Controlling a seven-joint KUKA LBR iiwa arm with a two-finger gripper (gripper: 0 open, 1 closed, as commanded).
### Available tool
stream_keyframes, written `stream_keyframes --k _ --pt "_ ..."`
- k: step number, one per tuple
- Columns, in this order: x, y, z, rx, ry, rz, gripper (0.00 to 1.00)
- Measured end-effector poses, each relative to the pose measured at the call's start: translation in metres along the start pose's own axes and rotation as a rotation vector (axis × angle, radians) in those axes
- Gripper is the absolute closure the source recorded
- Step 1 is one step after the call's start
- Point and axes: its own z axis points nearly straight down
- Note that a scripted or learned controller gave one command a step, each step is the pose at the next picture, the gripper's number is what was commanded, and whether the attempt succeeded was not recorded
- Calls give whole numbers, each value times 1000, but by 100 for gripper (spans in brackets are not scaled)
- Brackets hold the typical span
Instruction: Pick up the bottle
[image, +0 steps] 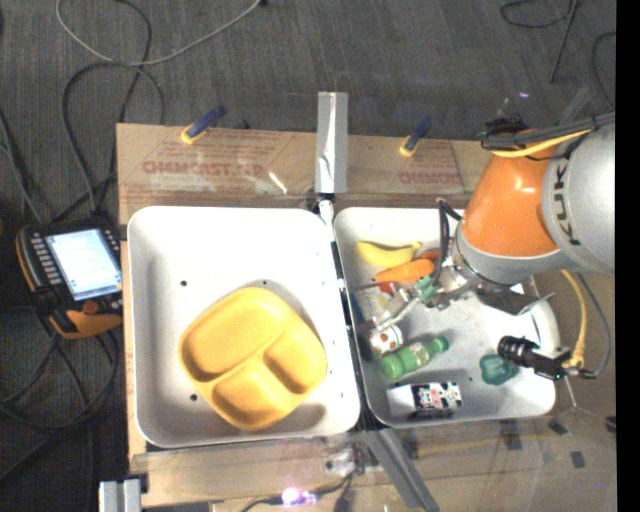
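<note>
Green bottle (411, 356) — clear-topped, lying tilted — in right bin (540, 395).

My band (510, 205) is orange; the divided plate (253, 357) yellow, the bottle (412, 356) green, both bins (160, 250) white.

We see even, fairly bright overhead light, soft shadows under the yellow divided plastic tray (254, 355), mild glare on the shallow white bins (160, 240), slight softness and grain throughout.
</note>
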Motion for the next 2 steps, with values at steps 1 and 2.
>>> stream_keyframes --k 1,2 --pt "-21 -53 48 2 0 -358 0" --pt "-16 -47 93 -11 -5 -42 0"
